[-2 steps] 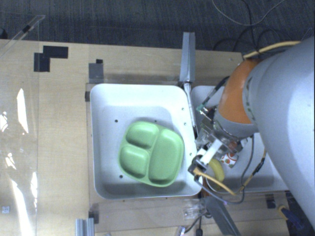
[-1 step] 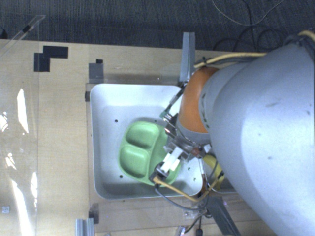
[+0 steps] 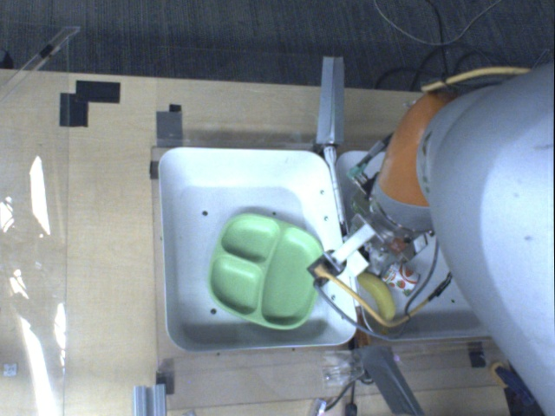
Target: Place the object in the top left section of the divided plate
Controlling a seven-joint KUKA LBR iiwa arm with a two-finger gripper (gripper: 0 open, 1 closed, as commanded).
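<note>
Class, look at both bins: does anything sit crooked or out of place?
The green divided plate lies turned at an angle in the left bin, its sections not square with the walls. Nothing looks spilled or broken.

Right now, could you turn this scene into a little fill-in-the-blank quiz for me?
1. The divided plate is coloured ____.
2. The plate lies in the ____ of the two white bins.
3. The plate has ____ sections.
4. The yellow object lies to the ____ of the plate, under the arm.

Missing words: green; left; three; right
</note>
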